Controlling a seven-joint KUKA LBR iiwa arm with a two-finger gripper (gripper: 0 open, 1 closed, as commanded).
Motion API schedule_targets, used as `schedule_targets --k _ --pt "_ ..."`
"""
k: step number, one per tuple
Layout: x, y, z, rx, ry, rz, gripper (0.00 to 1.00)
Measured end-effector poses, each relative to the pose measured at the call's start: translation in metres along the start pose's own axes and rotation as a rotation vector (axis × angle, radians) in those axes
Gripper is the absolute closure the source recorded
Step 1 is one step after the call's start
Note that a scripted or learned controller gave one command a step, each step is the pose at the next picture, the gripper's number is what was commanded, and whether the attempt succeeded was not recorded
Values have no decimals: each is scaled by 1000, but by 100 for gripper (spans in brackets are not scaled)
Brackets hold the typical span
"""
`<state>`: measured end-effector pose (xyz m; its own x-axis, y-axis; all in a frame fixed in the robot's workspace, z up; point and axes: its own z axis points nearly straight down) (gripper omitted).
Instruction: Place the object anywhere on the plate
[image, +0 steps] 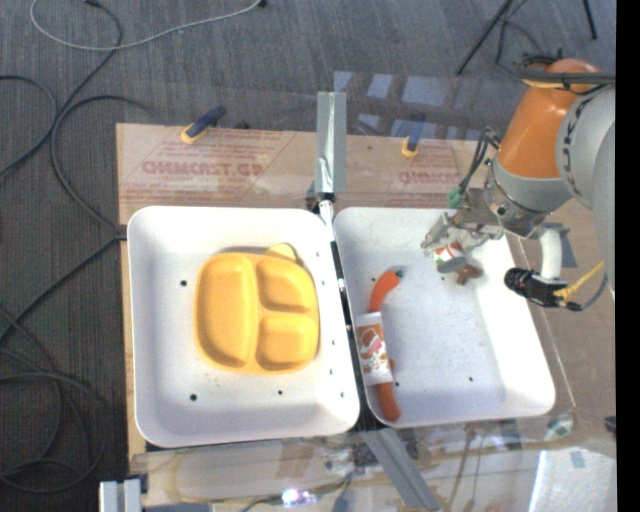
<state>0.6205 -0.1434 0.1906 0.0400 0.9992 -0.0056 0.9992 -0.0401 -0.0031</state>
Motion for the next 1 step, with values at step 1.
schedule_targets --k 1 --pt "77 -8 -24 -2 5 -341 100"
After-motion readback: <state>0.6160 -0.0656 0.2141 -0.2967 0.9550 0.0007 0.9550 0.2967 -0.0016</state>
